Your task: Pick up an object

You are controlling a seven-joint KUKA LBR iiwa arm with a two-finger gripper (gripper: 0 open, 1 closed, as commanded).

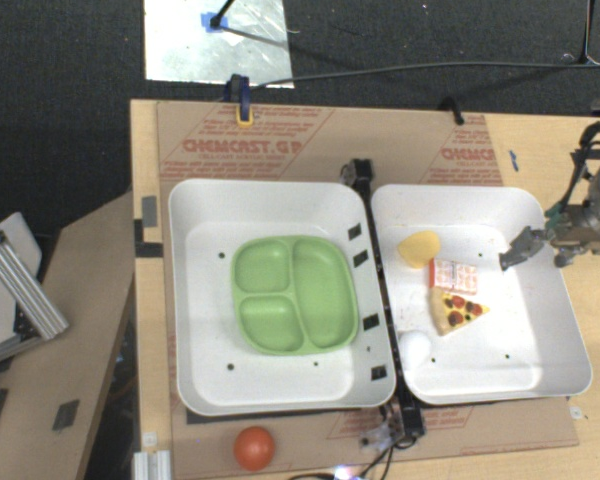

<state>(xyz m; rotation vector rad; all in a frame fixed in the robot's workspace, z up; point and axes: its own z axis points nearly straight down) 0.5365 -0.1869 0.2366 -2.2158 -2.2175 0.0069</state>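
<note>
The right bin [555,368] holds a yellow rounded object [418,248], a small red and white box [454,275], a toy pizza slice [456,311] and a white rounded object [414,346] near its front left corner. My gripper [521,248] reaches in from the right edge, above the bin's right part. It sits to the right of the box, apart from it, with nothing seen in its grasp.
The left bin [195,268] carries a green divided plate [294,293]. A red ball [253,447] lies on the bench in front of the left bin. A black divider with clips [372,268] runs between the bins. Cables cross the dark floor behind.
</note>
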